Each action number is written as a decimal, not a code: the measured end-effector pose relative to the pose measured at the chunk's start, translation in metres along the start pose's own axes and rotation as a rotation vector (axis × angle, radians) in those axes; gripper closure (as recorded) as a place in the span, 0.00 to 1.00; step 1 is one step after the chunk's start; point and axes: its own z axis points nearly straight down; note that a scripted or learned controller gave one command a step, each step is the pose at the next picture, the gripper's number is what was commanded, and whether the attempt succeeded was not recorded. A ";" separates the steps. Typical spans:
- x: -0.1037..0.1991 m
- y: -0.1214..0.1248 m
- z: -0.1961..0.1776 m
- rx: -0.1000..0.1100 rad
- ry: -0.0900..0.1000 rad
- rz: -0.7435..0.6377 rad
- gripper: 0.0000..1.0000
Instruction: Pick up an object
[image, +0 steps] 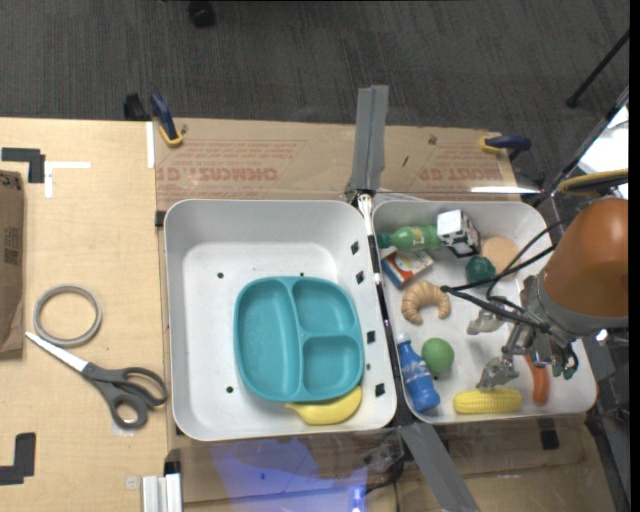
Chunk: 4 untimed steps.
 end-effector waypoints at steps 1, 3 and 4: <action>-0.080 -0.054 0.009 -0.004 0.029 0.053 0.00; -0.001 -0.065 0.004 0.000 0.018 0.148 0.00; -0.002 -0.064 0.004 -0.001 0.016 0.105 0.00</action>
